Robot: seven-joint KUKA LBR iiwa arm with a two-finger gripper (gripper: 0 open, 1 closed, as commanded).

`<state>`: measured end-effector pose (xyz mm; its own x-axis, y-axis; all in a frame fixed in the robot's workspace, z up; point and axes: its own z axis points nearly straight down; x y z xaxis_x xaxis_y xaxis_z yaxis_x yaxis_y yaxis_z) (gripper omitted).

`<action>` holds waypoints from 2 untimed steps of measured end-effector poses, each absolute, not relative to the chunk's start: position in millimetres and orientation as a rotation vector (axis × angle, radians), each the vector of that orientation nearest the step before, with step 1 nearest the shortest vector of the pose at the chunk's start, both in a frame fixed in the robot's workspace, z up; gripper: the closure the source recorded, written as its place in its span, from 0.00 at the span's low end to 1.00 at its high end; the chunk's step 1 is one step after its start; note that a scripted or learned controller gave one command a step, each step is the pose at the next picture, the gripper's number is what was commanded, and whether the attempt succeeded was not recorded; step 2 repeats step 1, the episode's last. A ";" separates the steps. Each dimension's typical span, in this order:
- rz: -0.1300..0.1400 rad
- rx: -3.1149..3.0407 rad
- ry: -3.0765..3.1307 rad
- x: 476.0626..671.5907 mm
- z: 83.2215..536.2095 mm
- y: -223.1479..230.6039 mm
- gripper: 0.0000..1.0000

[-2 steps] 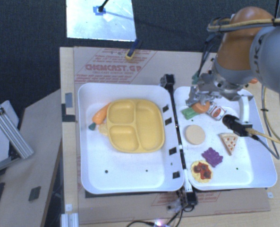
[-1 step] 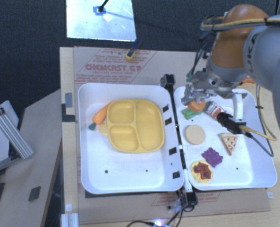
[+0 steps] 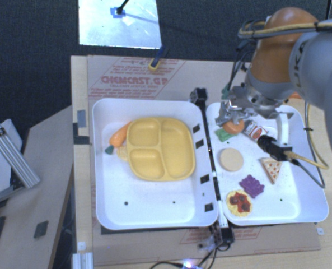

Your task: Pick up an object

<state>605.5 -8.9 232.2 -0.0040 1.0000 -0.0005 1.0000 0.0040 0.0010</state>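
In the camera view, the grey arm with its orange band reached in from the right, and the metal two-finger gripper [image 3: 231, 118] hung low over the far left corner of the right-hand white bin [image 3: 308, 206]. Directly under its tip lay a small orange and green toy food piece [image 3: 230, 130], apparently touching or nearly touching the gripper; whether the gripper had closed on it, or how far apart its parts stood, I could not tell from this slant. Just to the gripper's right sat a red and white toy can [image 3: 255, 131]. Nearer the camera than the gripper lay a round tan cracker-like disc [image 3: 231, 159], a triangular pizza slice toy [image 3: 271, 169], a purple bunch of toy grapes [image 3: 251, 185] and a small round red-topped pizza toy [image 3: 239, 202]. Well to the gripper's left, in the left-hand white bin [image 3: 107, 206], rested a yellow plastic divided plate [image 3: 159, 148] with an orange toy carrot [image 3: 119, 135] beside it.

As I judged it, the approach was made, but nothing was lifted clear; the grasp and the raise were left.
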 end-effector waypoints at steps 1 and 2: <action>0.000 2.214 2.227 614.4 214.4 -6.8 1.00; 0.000 2.214 2.227 614.4 214.4 -6.8 1.00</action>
